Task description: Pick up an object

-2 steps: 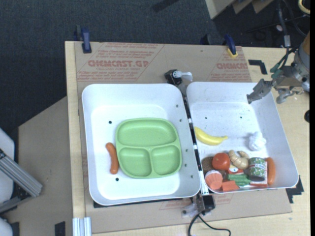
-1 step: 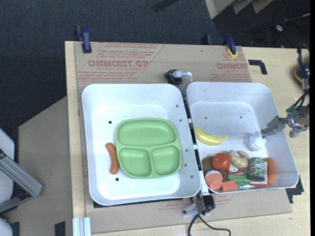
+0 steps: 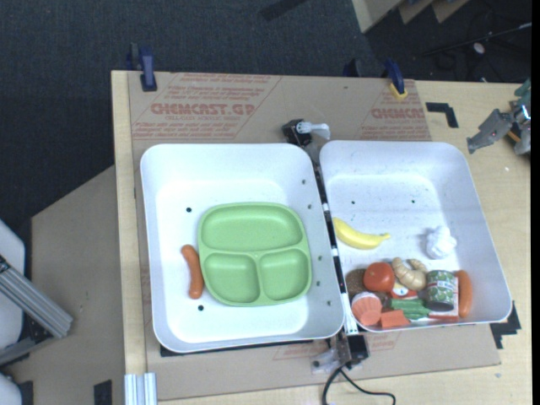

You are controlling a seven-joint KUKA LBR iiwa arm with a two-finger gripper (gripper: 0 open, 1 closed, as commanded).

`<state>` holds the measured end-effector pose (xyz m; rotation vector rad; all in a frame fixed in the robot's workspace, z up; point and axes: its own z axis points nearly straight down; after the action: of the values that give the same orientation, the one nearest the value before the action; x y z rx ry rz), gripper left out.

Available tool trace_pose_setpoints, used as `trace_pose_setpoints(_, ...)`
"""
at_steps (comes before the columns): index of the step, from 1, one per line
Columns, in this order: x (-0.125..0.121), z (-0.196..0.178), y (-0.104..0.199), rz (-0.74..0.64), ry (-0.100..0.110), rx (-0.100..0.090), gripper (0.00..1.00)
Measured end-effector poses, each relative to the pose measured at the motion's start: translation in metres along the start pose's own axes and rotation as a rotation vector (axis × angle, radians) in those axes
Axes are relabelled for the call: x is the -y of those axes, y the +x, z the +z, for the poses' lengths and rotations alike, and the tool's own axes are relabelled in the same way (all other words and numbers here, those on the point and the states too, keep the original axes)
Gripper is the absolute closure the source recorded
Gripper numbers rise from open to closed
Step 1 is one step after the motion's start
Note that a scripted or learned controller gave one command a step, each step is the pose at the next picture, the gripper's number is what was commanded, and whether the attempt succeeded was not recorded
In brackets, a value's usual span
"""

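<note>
The right bin (image 3: 396, 163) holds a yellow banana (image 3: 359, 236), a white crumpled lump (image 3: 439, 243) and a tight pile in its near corner. In that pile are a red tomato (image 3: 380, 277), a beige knobbly piece (image 3: 411, 271), a small green can (image 3: 440, 285), an orange carrot (image 3: 462, 292) and a round orange slice (image 3: 368, 309). The left bin (image 3: 169, 175) holds a green divided plate (image 3: 253, 254) and an orange sausage (image 3: 194, 271) beside it. My gripper (image 3: 498, 137) hangs off the right bin's far right corner, over the bench, open, with nothing in it.
Blue clamps (image 3: 148, 66) (image 3: 394, 78) pin the cardboard sheet at the back. A small black and white fitting (image 3: 305, 131) sits between the bins' far ends. A cable (image 3: 337, 378) runs off the front edge. The right bin's far half has bare floor.
</note>
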<state>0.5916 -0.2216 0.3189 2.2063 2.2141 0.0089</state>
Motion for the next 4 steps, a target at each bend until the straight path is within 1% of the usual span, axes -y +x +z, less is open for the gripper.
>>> trace_pose_setpoints(1,0.003,-0.006,0.000,0.002,0.008,-0.003,1.00)
trace_pose_setpoints(2,0.016,0.049,-0.002,0.004,0.021,-0.009,1.00)
trace_pose_setpoints(3,-0.078,0.076,0.023,-0.002,0.009,-0.006,1.00)
trace_pose_setpoints(4,-0.051,0.094,0.050,0.001,0.019,-0.009,1.00)
